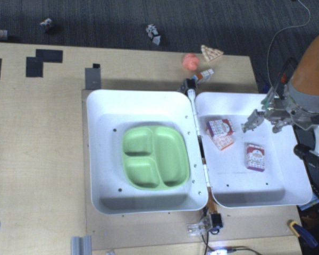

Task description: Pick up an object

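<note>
Sitting in the right bin (pixel 287 195), the near red box (pixel 255 157) is lying just below the gripper (pixel 251 124), whose fingers are looking spread, with the second box (pixel 220 133) to its left.

We log two candidate objects, both in the right bin (pixel 287 193). First: a small red-and-white printed packet (pixel 220 133), lying flat and skewed, in the bin's left half near the divider. Second: a smaller red packet with a white patch (pixel 255 157), flat, roughly upright in view, near the bin's centre. The two lie near each other, not touching.
</note>
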Tool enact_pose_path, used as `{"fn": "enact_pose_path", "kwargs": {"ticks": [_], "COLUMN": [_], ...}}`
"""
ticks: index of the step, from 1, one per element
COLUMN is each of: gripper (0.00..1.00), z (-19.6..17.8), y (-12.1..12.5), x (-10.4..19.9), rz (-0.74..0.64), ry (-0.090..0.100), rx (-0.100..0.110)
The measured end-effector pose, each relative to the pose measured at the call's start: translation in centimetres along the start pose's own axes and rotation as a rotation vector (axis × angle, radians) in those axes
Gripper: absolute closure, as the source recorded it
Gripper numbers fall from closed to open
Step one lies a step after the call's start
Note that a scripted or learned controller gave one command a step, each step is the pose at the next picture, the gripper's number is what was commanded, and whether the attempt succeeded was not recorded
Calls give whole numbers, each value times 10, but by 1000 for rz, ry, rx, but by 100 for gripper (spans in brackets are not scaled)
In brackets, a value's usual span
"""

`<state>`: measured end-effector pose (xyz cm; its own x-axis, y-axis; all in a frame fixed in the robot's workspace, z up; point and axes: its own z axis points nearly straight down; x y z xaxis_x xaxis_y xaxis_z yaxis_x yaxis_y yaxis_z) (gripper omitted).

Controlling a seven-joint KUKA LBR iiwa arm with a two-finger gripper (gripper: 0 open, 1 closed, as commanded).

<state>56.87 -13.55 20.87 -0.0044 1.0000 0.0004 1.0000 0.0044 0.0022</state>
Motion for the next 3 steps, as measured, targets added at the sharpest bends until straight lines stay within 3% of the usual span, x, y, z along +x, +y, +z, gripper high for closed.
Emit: {"fn": "enact_pose_path", "kwargs": {"ticks": [1,2,3], "gripper": [0,100,0], "z": [108,96,96], "y": [6,8,7], "x": [14,14,14], "rz": [2,1,1], "ry": [-4,-5,-4], "rx": [-15,-21,-20]}}
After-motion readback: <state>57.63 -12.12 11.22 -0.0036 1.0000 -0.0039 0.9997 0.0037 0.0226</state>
